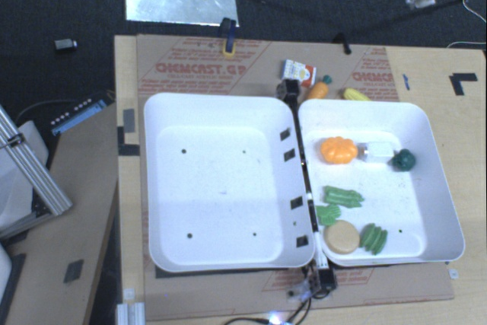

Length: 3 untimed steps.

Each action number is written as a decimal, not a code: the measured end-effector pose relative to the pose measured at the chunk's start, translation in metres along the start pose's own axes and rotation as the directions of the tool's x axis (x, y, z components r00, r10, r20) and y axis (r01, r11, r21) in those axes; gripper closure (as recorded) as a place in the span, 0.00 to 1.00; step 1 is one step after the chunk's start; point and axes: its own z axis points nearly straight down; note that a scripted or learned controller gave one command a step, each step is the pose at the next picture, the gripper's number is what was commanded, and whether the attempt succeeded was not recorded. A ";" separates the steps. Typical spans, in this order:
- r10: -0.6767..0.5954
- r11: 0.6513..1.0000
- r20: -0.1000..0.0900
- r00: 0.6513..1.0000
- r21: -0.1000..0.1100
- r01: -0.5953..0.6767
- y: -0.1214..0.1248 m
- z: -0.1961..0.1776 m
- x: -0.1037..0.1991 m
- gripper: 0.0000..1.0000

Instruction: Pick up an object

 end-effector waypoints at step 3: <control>-0.008 1.000 -0.003 1.000 0.004 0.008 -0.029 0.059 0.024 1.00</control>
